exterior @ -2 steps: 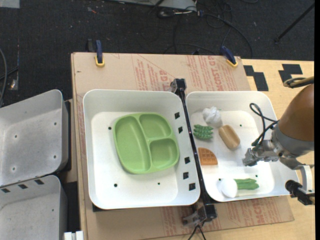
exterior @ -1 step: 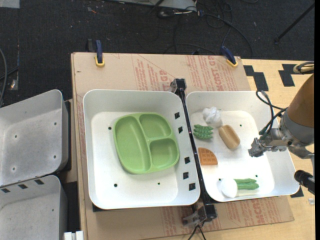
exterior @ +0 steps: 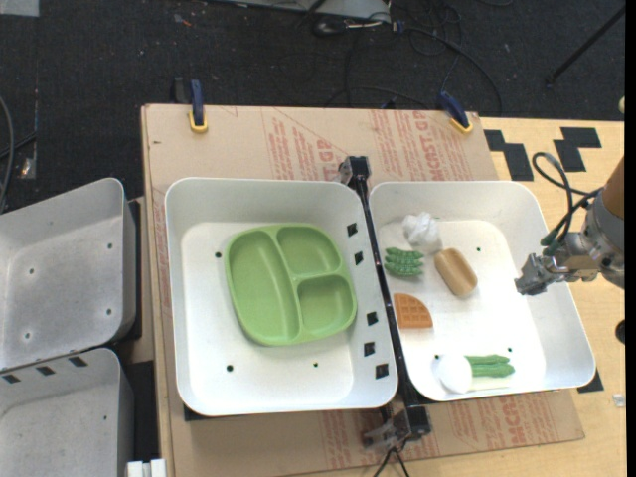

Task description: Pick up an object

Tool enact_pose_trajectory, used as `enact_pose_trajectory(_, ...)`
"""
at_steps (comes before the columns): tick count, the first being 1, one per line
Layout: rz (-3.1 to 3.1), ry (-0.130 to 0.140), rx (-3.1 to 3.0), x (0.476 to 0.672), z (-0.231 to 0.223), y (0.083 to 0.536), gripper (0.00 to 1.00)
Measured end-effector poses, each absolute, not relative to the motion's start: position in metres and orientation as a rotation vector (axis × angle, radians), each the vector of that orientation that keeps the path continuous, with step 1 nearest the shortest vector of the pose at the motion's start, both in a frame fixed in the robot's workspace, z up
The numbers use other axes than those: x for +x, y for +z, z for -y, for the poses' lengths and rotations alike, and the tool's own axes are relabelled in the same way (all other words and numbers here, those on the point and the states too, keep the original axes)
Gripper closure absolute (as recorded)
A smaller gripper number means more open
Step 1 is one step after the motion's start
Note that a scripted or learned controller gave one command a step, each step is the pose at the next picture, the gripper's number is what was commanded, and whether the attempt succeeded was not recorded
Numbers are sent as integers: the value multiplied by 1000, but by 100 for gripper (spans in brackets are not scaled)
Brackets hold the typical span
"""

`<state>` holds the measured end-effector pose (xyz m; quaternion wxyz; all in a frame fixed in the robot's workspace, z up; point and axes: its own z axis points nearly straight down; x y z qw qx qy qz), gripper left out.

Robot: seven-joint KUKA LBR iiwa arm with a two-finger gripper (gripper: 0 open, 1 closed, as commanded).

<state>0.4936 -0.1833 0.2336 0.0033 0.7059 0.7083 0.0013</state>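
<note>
Under everything lies a sheet of brown cardboard [exterior: 298, 132] printed with red lettering, reversed and too broken up for me to read, pinned at its far edge by two clamps with yellow tips [exterior: 198, 117]. On it sit my two white bins, shallow, smooth and round-cornered, touching along a dark divider. The left bin [exterior: 199, 366] holds a pale green tray [exterior: 291, 284], glossy plastic with three compartments, lying flat and slightly turned. The right bin [exterior: 556, 356] holds the small things: a tan bun [exterior: 456, 271], oblong and matte, near the middle; an orange wedge [exterior: 413, 312] with a gridded face, close to the divider; a ridged green bunch [exterior: 403, 260] just above it; a crumpled white lump [exterior: 421, 230] toward the far wall; and near the front wall a white disc [exterior: 456, 373] touching a green pod [exterior: 489, 367]. My pincer [exterior: 531, 278] hangs over the right bin's right side, well apart from the bun, with nothing between its fingers; whether they are spread or closed I cannot tell
</note>
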Motion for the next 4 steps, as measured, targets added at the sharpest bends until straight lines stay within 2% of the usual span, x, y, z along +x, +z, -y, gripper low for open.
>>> enact_pose_trajectory(1,-2222,2,2215,495,183,255,100)
enact_pose_trajectory(2,-2228,3,2213,512,142,254,100)
enact_pose_trajectory(3,-2229,2,2213,538,104,245,100)
enact_pose_trajectory(4,-2229,3,2213,553,58,245,100)
